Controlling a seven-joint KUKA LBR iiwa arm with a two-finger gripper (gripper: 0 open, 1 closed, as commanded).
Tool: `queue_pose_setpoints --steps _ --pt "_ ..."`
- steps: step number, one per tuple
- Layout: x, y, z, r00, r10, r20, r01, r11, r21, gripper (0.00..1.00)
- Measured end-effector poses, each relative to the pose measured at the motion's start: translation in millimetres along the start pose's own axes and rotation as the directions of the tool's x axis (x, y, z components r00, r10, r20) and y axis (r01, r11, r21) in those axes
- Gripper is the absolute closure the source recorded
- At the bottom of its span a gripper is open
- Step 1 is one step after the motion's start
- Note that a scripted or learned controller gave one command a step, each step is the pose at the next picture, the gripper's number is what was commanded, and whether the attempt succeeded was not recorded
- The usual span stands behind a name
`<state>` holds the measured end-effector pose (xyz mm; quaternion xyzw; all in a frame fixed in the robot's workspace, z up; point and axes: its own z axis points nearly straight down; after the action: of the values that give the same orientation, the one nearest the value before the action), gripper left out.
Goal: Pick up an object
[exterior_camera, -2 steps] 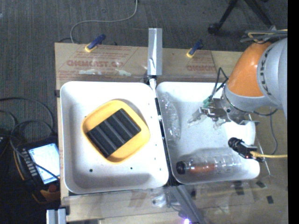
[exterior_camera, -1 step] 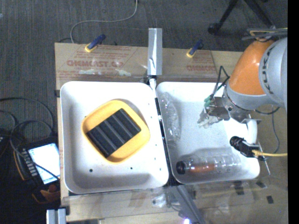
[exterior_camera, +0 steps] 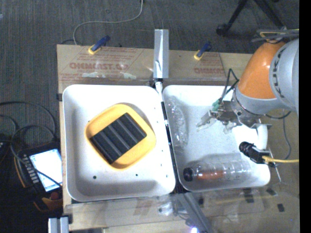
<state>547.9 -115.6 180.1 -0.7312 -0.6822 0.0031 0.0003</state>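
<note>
The arm is reaching in from the right over the right bin, and its gripper is hanging above that bin's upper middle area; whether it is released or clenched cannot be told from this view, and nothing is showing in its grasp. The nearest candidate for picking is lying below the gripper: a clear plastic bottle with a dark cap, resting on its side along the near wall of the right bin, its long axis running left to right with the cap pointing left. A grasp would likely need to close across that axis, and the smooth, round, see-through body looks liable to roll or slip. A second clear plastic piece, crumpled and glossy, is lying against the left wall of the same bin, to the left of the gripper and running top to bottom. In the left bin, well apart from the gripper, a yellow rounded-square object with a black ribbed top is sitting near the middle, turned at an angle. Both bins are shallow, white and smooth-walled.
</note>
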Motion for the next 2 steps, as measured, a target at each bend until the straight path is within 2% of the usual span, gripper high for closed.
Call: queue_pose_setpoints --steps 1,2 --pt "-7.4 -58.0 85.5 0.987 -0.16 -0.005 0.16 0.987 -0.005 0.0" --pt "-17.9 10.8 88.8 0.999 -0.035 -0.002 0.035 0.999 -0.016 0.0"
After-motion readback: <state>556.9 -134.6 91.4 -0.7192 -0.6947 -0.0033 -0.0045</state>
